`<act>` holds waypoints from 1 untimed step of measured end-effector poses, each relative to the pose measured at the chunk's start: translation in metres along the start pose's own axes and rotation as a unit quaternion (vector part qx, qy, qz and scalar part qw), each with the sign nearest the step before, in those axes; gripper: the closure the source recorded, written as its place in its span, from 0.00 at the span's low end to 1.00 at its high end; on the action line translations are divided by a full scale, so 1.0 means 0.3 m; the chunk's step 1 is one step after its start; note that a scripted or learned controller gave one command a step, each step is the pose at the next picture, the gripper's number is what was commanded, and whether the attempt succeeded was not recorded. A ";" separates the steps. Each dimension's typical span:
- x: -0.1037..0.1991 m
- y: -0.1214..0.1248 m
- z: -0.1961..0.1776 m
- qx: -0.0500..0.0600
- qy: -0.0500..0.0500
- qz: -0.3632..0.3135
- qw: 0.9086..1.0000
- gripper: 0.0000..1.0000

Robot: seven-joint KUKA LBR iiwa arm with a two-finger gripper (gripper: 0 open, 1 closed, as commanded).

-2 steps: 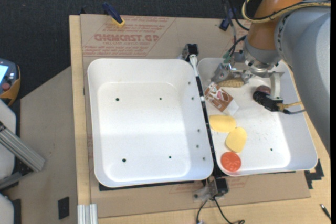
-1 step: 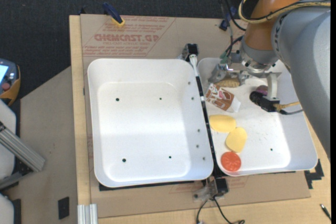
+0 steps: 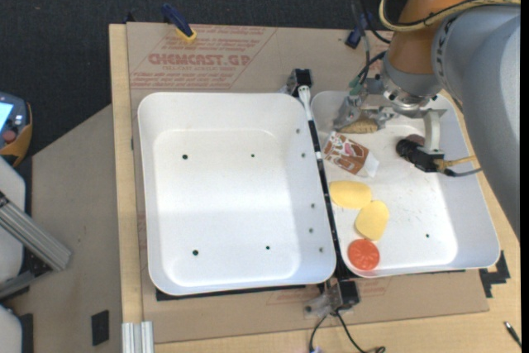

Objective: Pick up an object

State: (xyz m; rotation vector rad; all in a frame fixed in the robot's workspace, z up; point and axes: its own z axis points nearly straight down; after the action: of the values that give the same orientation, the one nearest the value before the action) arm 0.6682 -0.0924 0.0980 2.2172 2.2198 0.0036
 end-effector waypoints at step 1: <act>0.332 -0.008 -0.312 -0.002 0.002 -0.004 1.000 1.00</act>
State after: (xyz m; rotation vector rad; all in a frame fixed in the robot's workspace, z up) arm 0.6651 0.0074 0.1914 2.2078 2.2282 0.0130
